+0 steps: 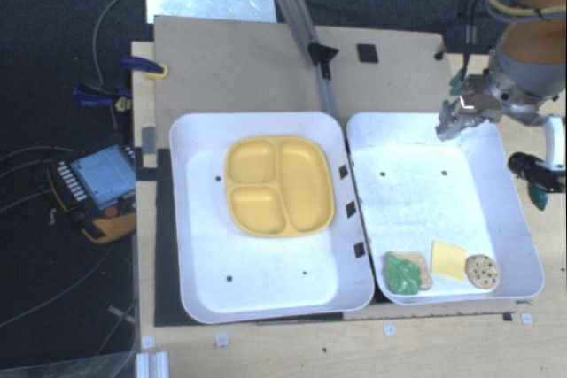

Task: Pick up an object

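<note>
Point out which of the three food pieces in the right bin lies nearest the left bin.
The green-topped toast. It is the leftmost of the row, beside the wall shared with the left bin; the yellow cheese slice and round cookie lie further right.

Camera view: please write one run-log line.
gripper: far rim of right bin, holds nothing | cookie, cheese slice: near edge

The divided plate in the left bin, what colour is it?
Yellow; the camera view shows the plate clearly.

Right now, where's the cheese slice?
The cheese slice lies in the right bin, near its front edge, between the green-topped toast and the cookie.
</note>
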You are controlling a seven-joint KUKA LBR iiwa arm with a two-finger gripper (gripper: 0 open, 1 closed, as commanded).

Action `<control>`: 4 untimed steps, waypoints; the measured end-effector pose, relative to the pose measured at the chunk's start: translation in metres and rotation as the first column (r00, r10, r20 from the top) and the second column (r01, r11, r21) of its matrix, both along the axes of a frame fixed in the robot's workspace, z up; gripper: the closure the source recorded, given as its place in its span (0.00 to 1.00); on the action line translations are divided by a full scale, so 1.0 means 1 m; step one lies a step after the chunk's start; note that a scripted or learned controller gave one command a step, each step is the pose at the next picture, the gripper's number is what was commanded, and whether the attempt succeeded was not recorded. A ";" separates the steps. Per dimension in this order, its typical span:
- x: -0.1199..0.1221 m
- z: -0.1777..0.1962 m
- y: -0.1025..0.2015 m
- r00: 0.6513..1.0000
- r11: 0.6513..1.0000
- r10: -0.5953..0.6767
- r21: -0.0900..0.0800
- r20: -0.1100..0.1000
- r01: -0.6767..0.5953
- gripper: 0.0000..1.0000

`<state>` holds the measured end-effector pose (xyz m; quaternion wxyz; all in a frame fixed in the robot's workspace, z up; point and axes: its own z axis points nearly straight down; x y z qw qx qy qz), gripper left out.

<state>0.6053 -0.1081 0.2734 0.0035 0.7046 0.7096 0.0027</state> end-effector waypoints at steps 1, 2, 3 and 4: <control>0.001 0.001 0.000 1.000 1.000 0.000 0.001 -0.006 0.000 1.00; 0.003 -0.016 0.054 1.000 1.000 0.003 0.002 -0.007 -0.003 1.00; 0.015 -0.022 0.099 1.000 1.000 0.003 0.003 -0.006 -0.003 1.00; 0.021 -0.018 0.157 1.000 1.000 0.004 0.003 -0.005 -0.004 1.00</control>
